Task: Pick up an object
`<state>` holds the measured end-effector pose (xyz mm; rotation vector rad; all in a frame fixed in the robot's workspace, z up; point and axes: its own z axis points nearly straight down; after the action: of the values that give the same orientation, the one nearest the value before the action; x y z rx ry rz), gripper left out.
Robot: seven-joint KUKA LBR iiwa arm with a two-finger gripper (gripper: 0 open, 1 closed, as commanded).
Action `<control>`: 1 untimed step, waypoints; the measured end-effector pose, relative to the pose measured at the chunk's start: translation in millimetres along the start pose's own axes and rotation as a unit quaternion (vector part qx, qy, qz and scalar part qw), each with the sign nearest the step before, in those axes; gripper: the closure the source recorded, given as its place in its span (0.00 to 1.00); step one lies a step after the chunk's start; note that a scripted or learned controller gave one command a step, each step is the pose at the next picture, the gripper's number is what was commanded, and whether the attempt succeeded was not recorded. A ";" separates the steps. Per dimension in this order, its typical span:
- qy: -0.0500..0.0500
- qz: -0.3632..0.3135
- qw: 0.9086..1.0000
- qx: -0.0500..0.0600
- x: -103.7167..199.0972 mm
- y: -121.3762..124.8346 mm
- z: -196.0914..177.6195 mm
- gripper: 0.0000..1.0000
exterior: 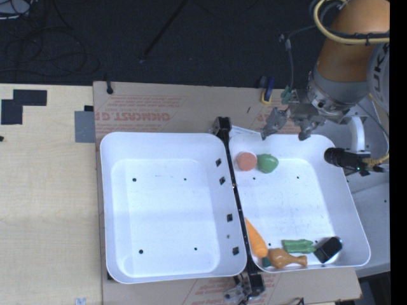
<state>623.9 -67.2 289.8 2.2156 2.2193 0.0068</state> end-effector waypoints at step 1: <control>0.002 -0.002 1.000 0.010 78.3 8.2 109.8 0.00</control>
<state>632.7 11.0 180.0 2.2227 2.2367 -0.0113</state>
